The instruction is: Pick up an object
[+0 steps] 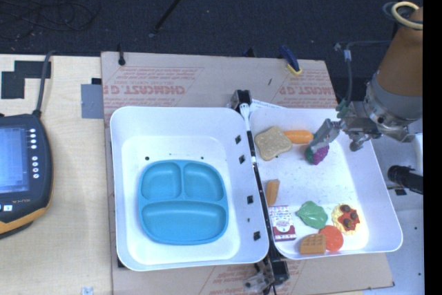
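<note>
The end effector [322,141] is low in the right bin [387,217], right at the purple toy [318,155] near the far side. The toy sits by its tip, touching or very close. No toy looks lifted yet, so the pick is not done. I cannot tell how wide it is.

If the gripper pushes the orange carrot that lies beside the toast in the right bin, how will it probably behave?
The carrot looks long and rounded, so it would probably roll or pivot instead of sliding straight. It seems to be a small toy food, so likely light and stiff. Its smooth tapered shape may slip out of a pinch. The toast beside it could block it on that side.
</note>
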Motion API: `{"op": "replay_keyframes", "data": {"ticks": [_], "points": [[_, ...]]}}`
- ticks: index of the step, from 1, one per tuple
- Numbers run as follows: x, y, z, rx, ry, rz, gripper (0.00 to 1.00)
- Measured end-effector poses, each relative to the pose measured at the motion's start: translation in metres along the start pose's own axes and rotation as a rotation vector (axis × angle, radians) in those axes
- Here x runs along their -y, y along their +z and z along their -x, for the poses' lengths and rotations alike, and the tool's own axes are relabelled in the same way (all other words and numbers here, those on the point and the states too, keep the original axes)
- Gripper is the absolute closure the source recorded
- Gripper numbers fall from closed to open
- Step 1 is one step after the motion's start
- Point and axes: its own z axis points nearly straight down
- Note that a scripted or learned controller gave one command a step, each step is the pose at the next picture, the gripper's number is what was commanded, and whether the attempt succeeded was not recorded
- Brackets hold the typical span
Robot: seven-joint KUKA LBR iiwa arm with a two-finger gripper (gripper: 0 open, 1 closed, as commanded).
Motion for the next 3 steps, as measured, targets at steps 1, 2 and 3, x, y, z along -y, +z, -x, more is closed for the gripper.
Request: {"op": "replay_keyframes", "data": {"ticks": [1,2,3], "points": [[-0.046,0.106,0.047,0.000,0.001,-0.007,0.00],[-0.087,0.182,0.051,0.000,-0.005,0.001,0.00],[-0.086,0.169,0.052,0.000,-0.003,0.000,1.00]]}}
